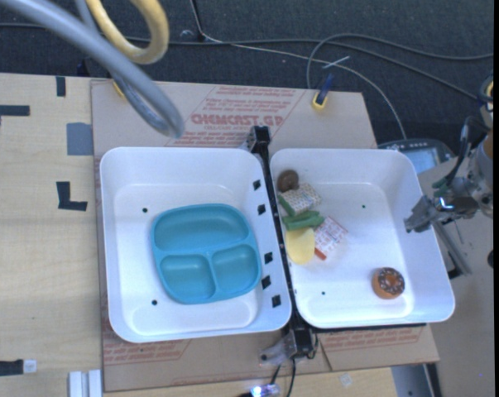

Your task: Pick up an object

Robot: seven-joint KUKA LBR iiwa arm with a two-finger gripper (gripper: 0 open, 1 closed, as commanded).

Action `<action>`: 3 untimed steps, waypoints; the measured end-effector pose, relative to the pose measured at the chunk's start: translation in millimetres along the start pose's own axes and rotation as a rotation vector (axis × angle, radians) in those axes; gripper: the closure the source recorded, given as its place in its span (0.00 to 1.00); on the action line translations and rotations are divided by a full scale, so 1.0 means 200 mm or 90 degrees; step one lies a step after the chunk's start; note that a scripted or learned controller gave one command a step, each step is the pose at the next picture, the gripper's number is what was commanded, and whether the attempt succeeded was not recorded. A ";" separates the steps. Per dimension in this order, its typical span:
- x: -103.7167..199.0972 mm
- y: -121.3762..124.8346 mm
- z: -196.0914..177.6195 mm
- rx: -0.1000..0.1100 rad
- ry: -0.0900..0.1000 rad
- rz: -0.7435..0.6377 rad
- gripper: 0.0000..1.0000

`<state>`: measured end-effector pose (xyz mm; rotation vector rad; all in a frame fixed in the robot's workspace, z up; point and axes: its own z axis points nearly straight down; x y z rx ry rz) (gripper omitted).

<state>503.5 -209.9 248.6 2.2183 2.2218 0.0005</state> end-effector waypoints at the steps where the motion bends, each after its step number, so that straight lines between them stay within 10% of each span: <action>1: 0.29 0.06 0.04 0.001 0.001 -0.002 1.00; 3: 0.79 0.28 0.03 0.001 0.001 -0.003 1.00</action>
